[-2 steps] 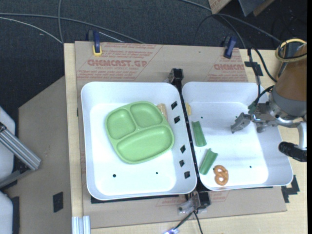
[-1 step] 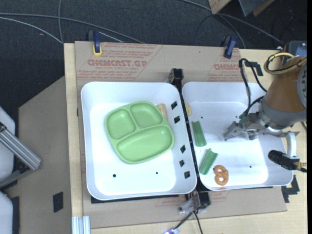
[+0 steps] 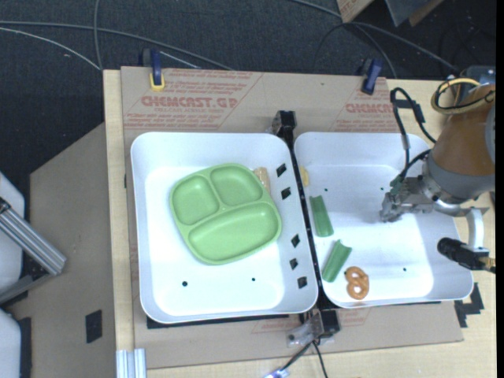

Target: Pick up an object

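Observation:
My gripper (image 3: 393, 210) hangs over the right part of the right bin (image 3: 378, 152), low above its white floor, and nothing shows between its tips. Two green sticks lie at the bin's left side: one upright (image 3: 320, 215) near the divider, one tilted (image 3: 336, 260) below it. A small orange pretzel (image 3: 357, 282) lies near the bin's front edge. All three are well left of the gripper and apart from it.
The left bin (image 3: 150, 211) holds a green divided plate (image 3: 225, 213) with a small tan piece (image 3: 262, 179) at its upper right edge. Black clips line the divider between the bins. The arm's orange band (image 3: 465, 144) rises at the right, with cables beside it.

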